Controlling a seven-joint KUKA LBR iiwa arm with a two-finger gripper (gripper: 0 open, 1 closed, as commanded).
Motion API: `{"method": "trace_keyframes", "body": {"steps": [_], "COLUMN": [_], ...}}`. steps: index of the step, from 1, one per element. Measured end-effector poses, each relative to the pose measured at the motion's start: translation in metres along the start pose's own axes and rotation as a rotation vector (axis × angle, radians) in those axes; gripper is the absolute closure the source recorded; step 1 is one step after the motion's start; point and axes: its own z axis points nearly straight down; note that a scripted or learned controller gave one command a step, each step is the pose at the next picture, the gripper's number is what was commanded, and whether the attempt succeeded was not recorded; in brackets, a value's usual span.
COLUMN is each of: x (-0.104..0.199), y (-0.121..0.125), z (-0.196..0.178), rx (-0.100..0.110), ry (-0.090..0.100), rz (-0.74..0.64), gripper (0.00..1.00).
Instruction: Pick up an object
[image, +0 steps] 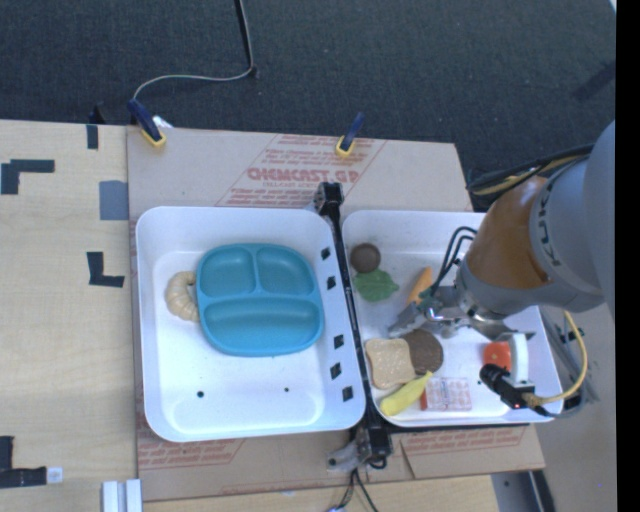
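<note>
The gripper (415, 318) hangs low in the right bin (400, 222), its metal fingers (404, 322) reaching toward that bin's middle; they look slightly apart with nothing between them, though the view is too coarse to be sure. Just under and beside the tips lie a brown disc (425, 351) and a slice of bread (388, 361), with a banana (403, 393) a little further off toward the near rim. Ahead of the tips sits a green leaf (375, 286), and past it a dark ball (365, 257); an orange carrot (423, 282) lies close alongside the wrist. A red piece (497, 353) and a printed packet (446, 395) lie behind the gripper. The disc seems the likeliest target: to take it well, the fingers should straddle one piece alone and avoid pinching bread along with it. Far across the divider, the left bin (165, 400) holds a blue tray (260, 299). The cardboard (290, 175) beyond reads "CHEMCAST GP" in red; the packet's print is unreadable.
</note>
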Motion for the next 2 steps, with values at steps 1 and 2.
{"method": "trace_keyframes", "body": {"steps": [1, 2], "x": [0.017, 0.017], "y": [0.051, 0.051], "z": [0.002, -0.009], "rx": [0.003, 0.004], "ry": [0.002, 0.001], "rz": [-0.003, -0.002], "gripper": [0.00, 1.00]}}
